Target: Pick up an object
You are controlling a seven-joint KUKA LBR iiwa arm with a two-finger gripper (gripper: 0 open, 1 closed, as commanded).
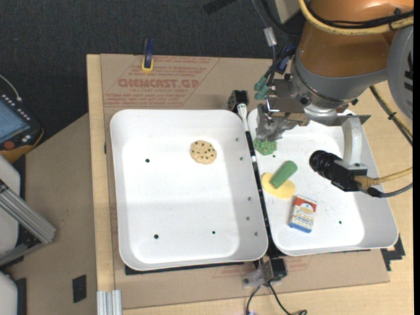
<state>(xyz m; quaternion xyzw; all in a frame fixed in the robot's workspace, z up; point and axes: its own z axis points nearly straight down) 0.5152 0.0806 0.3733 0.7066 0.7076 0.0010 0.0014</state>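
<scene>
Green lump (266, 147), one in number, lies in the right bin (367, 238) near its far left corner, close to the divide between the two bins. I see the pincer (270, 134) directly over it, just above or touching, I cannot tell which. Nor can I tell from here whether the pincer is spread or pressed together. Same bin, counted: one green cylinder (285, 173) resting on one yellow piece (281, 190), and one small red, white and blue box (302, 214) nearer the front. The left bin (131, 195) holds one round cookie (203, 151), well apart from the pincer.
</scene>
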